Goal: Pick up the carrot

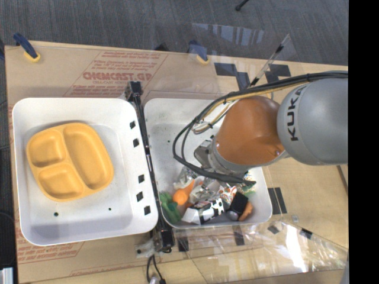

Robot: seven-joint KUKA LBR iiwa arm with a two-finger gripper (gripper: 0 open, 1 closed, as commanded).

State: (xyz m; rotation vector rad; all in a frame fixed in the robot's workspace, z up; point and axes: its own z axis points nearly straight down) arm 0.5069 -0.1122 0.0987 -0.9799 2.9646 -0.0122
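A grey robot arm (308, 123) with an orange band reaches into the right white bin (160, 135). Its gripper (216, 179) (finger state cannot be told) hangs over a toy pile; the small orange carrot (182, 195) lies just left of it.

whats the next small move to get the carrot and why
Probably a slight shift toward the left bin, then down. The carrot lies at the left side of the toy pile in the right bin, its orange body clear of the arm, while the wrist hangs over the pile's middle. The pincer is hidden under the wrist, so check alignment first.
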